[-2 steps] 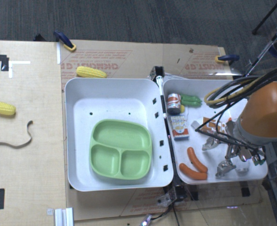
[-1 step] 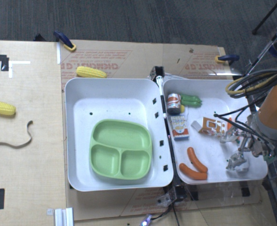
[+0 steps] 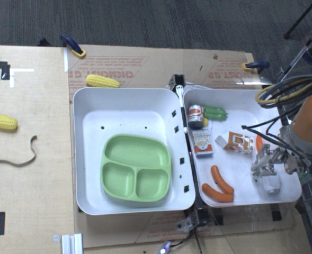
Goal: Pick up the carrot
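Approach step: gripper [image 3: 267, 169] low in right bin [image 3: 240, 100], just near of the carrot [image 3: 259, 142]; can't tell its state. Next: shift far, over carrot.

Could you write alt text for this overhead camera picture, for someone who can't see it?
A robot gripper hangs over the right bin beside a partly hidden carrot, with sausages, a can and small packets nearby. The left bin holds a green divided plate.
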Controlling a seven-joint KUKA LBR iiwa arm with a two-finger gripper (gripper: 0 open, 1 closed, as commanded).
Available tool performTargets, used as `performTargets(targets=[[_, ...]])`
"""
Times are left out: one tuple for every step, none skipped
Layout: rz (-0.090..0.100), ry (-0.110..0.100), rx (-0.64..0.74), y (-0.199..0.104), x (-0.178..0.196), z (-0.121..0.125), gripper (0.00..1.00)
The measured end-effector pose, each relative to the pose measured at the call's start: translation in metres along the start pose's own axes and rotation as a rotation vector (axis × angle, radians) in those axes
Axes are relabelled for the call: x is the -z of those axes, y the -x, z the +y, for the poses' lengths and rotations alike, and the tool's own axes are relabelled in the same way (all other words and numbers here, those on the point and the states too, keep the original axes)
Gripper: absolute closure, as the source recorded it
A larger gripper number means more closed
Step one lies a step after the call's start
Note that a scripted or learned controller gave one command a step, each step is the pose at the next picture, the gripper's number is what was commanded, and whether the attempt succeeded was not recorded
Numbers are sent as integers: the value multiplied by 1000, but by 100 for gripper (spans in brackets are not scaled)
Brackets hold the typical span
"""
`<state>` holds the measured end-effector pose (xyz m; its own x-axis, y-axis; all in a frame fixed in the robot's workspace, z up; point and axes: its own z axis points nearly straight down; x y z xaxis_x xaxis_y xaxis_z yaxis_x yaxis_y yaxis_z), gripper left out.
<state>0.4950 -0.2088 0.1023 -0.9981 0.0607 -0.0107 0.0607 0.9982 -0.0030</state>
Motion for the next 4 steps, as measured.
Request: performTargets(targets=[[6,4,268,-18,83,48,100],[6,4,268,-18,83,48,0],[7,3,41,11,8,2,0],[6,4,-22,43,-10,74,0]])
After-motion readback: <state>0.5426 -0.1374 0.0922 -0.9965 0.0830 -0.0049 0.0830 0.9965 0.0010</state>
